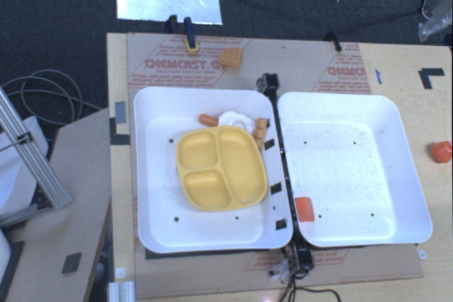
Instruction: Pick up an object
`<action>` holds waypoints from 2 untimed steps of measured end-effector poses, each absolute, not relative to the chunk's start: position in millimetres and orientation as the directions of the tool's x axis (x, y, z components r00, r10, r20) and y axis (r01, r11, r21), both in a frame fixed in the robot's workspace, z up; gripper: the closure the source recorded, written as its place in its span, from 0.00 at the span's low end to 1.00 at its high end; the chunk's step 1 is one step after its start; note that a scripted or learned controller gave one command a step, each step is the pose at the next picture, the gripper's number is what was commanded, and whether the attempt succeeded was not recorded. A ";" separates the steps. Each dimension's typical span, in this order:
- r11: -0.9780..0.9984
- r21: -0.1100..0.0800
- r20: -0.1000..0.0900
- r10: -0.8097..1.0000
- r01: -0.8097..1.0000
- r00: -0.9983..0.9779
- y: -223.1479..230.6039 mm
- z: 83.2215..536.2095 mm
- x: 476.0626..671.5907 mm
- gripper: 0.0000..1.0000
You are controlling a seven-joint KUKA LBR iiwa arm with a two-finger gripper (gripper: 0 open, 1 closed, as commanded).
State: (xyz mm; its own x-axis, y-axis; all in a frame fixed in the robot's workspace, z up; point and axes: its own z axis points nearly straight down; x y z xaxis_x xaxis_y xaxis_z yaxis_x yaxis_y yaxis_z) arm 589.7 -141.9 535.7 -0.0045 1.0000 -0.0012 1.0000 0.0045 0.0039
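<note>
White plastic formed the left bin (152, 223), which sat toward the left edge of the bench (396, 67). A yellow divided plate (219, 170) lay flat in the middle of that bin, its three compartments facing up. Just beyond the plate's far edge, near the bin's far wall, lay a small orange sausage-shaped piece (208, 120), and right beside it a white rounded item (236, 122), partly tucked behind the plate's rim. A little further right, close to the bin's right wall, stood a small tan block (260, 129), just beside the plate's far right corner.

On the bare bench beyond the left bin's far edge rested a tan waffle-like piece (230, 57), and to its left a blue and yellow clamp (190, 35) sat at the bench's far edge.

The right bin (414, 180) sat touching the left one along their shared side. An orange-red block (304, 208) lay in its near left corner, close to the left wall and well apart from everything in the other bin.

Outside that bin, near the bench's right edge, sat a second orange-red item (441, 151), partly cut off there.
</note>
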 end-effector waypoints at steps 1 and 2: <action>0.004 0.004 -0.001 1.000 1.000 -0.004 -141.9 535.7 589.7 0.00; -0.008 0.002 -0.003 1.000 1.000 0.008 -211.4 536.1 516.3 0.00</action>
